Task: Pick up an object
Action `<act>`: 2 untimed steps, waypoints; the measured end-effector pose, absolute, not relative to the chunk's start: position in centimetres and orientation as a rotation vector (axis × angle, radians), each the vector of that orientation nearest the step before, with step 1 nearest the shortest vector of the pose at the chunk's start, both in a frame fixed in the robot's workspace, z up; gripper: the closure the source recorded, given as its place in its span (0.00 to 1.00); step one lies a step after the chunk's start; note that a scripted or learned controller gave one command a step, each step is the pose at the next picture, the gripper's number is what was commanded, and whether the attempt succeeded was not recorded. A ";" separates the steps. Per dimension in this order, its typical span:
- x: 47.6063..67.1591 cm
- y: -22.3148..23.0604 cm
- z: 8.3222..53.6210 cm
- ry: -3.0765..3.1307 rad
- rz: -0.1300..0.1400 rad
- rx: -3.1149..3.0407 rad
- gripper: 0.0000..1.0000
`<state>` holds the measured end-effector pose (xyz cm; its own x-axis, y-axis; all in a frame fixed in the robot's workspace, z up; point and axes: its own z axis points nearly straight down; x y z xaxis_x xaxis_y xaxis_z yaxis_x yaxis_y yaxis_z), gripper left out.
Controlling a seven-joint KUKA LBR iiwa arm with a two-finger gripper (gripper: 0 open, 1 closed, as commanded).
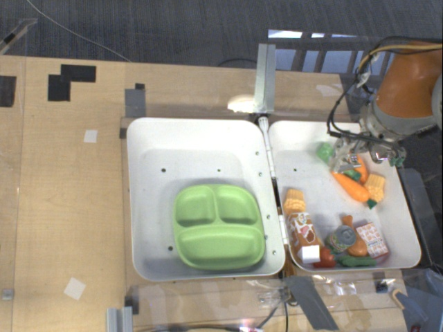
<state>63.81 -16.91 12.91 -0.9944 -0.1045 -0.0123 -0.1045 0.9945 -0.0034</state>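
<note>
My gripper (345, 160) hangs low in the right bin (297, 159), near its far right corner, under the grey wrist and orange band. Its tips are just above the top end of an orange carrot (351, 186). A small green toy (324, 151) lies right beside it on the left, and a yellow corn piece (376, 184) on the right. The view does not show whether anything is between the fingers.
The right bin's near half holds a yellow waffle-like piece (294, 200), a brown packet (302, 232), a round tin (342, 239), a pink box (372, 240) and red and green toys. A green divided plate (219, 225) lies in the left bin (159, 151).
</note>
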 end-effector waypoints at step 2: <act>60.1 -13.9 10.2 3.111 -0.006 -0.193 1.00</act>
